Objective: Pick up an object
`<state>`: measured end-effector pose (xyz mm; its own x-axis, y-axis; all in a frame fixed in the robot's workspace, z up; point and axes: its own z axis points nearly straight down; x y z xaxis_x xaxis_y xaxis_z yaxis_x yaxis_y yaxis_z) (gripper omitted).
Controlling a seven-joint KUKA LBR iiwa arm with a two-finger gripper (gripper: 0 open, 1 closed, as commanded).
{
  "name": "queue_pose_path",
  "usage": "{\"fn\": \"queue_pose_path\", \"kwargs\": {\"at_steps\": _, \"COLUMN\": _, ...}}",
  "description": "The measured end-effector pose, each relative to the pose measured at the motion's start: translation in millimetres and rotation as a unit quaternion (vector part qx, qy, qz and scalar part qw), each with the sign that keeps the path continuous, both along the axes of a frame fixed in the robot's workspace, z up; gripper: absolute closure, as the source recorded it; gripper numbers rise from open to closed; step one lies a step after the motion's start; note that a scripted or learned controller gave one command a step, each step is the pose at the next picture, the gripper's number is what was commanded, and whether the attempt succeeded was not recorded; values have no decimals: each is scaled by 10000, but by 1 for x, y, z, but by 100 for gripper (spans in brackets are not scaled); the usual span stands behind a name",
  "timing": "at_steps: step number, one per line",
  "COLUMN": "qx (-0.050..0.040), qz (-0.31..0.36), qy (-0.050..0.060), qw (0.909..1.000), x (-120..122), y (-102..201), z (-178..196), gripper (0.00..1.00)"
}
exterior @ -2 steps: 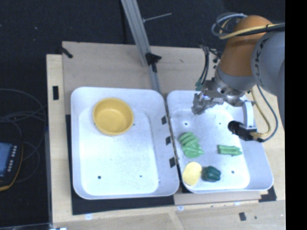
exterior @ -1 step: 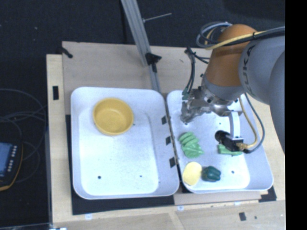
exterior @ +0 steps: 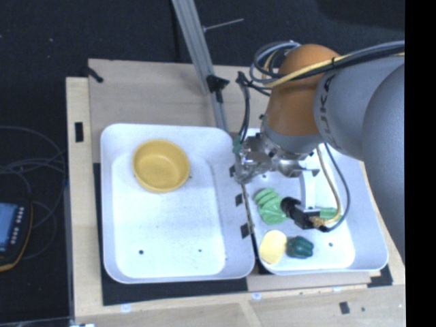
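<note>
Claw [exterior: 248, 163], grip state unclear, over right bin [exterior: 354, 251] above green toy [exterior: 269, 205]; yellow bowl [exterior: 161, 165] in left bin [exterior: 122, 251].

You get one fixed camera, high over the bench [exterior: 157, 90], looking down at a slant. The gripper [exterior: 253, 161] sits near frame centre; the left bin [exterior: 163, 251] lies to its left, the right bin [exterior: 340, 251] beneath and right.
</note>
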<state>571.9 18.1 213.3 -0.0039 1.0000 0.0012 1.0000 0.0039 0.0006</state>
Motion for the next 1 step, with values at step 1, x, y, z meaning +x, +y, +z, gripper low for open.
{"fn": "queue_pose_path", "kwargs": {"at_steps": 1, "qx": 3, "qz": -1, "qy": -7, "qw": 10000, "x": -24, "y": 49, "z": 19, "gripper": 100}}
